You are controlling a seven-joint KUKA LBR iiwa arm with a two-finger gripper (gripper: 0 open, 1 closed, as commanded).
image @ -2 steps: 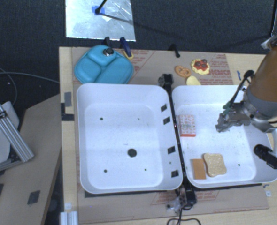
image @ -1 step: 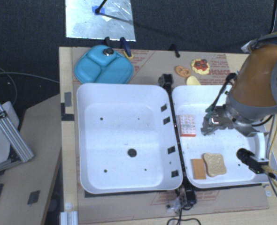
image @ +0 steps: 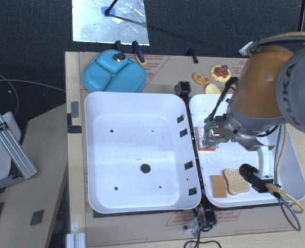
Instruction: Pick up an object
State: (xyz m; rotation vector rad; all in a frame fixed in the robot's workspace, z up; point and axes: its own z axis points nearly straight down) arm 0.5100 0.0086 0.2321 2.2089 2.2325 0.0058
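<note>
My gripper [image: 210, 137] reaches down into the right bin [image: 292, 182], close to its left wall, under the orange-banded wrist. A small red-edged object [image: 206, 148] lies right at the fingertips; I cannot tell whether it is held. A tan toast-shaped piece [image: 236, 182] and an orange-brown flat block [image: 218, 186] lie near the bin's front edge. A pale yellow item [image: 212, 89] sits at the bin's far rim.
The left bin [image: 137, 154] has a dark round spot on its floor. Behind the bins sit a blue sectioned tray [image: 114, 72], a small pretzel-like piece [image: 200, 78] and a red-topped round piece [image: 220, 73]. Cables trail at the front right.
</note>
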